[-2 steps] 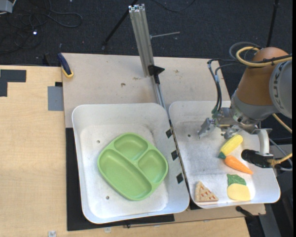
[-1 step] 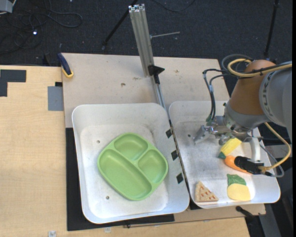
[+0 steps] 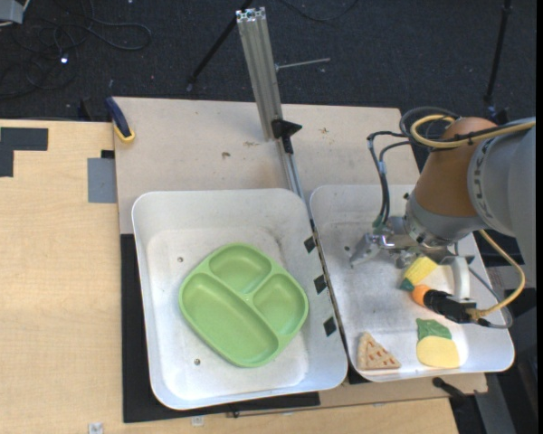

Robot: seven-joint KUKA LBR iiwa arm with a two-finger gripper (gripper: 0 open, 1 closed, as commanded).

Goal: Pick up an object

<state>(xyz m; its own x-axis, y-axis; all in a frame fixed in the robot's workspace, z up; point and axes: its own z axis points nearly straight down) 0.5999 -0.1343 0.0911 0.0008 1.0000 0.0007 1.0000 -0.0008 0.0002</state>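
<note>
The arm hangs low over the right bin (image 3: 344,242) — the claw's (image 3: 414,262) state is impossible to tell; crowded toys (image 3: 434,344) risk a glancing miss.

A single fixed camera sits above the worktop (image 3: 208,143) and looks down on it at a slant, far enough back to take in both white bins whole. The left bin (image 3: 154,242) lies near the middle of the picture, the right bin (image 3: 362,297) toward the right side. Dark floor with cables runs along the top, so the camera seems to face the far side. The arm (image 3: 489,179) enters from the right.
</note>
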